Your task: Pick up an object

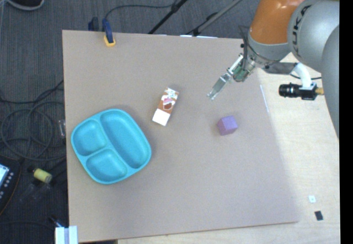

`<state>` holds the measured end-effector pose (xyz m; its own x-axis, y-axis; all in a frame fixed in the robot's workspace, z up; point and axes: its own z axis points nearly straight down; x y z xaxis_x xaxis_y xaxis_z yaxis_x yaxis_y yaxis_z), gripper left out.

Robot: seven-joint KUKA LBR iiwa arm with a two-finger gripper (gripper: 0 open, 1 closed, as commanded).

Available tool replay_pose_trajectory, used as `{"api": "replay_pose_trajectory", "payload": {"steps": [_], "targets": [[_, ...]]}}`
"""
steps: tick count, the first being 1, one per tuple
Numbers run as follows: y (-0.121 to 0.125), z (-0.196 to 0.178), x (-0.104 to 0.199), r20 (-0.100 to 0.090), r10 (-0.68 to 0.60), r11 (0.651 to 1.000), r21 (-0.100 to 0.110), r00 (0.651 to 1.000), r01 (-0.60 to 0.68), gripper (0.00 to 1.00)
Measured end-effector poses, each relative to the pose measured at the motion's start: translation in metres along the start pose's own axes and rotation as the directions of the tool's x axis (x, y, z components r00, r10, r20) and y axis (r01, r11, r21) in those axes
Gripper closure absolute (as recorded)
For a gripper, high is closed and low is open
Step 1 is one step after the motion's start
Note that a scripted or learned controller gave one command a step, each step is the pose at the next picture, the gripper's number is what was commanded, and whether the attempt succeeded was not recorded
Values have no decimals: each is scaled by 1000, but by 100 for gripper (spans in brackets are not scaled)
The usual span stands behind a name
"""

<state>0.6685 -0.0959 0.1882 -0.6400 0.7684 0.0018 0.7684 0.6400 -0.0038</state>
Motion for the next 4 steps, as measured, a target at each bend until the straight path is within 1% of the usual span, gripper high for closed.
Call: {"api": "replay_pose_trajectory", "payload": {"steps": [1, 2, 3, 4], "targets": [[-74, 90, 29, -3, -44, 999, 0, 999, 44, 0], [-38, 105, 21, 3, -89, 996, -5, 996, 89, 0], [-38, 105, 21, 2, -89, 996, -5, 996, 89, 0], [-36, 98, 20, 2, -88, 996, -8, 996, 88, 100]]}}
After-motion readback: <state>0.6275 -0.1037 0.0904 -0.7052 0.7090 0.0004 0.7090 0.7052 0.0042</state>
